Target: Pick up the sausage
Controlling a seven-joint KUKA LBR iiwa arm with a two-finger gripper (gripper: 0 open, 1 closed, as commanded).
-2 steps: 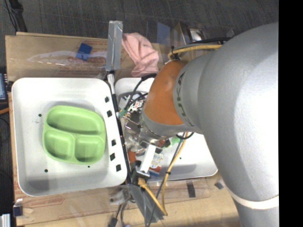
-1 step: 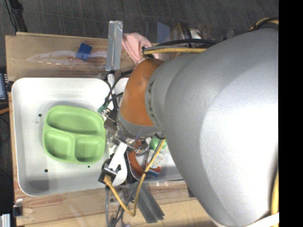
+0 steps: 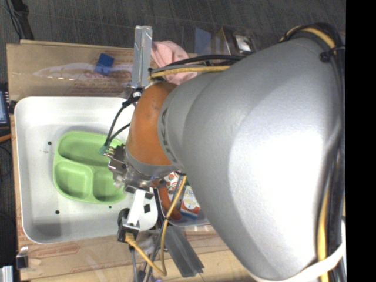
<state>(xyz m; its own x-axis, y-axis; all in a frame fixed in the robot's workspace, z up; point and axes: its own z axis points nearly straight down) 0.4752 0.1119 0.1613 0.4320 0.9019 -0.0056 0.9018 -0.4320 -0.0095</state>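
Observation:
The grey arm with its orange band covers most of the right bin and reaches left to the divide between the bins. Its gripper hangs at the right edge of a green divided plate lying in the left bin. Just right of the gripper, under the wrist, a dark reddish-brown piece peeks out; it may be the sausage, but most of it is hidden by the arm. Nothing shows in the gripper's grasp.
A colourful printed carton lies beside the reddish piece. A pink object sits at the back beyond the bins, next to a grey upright bar. A small blue block rests on the bench behind the left bin.

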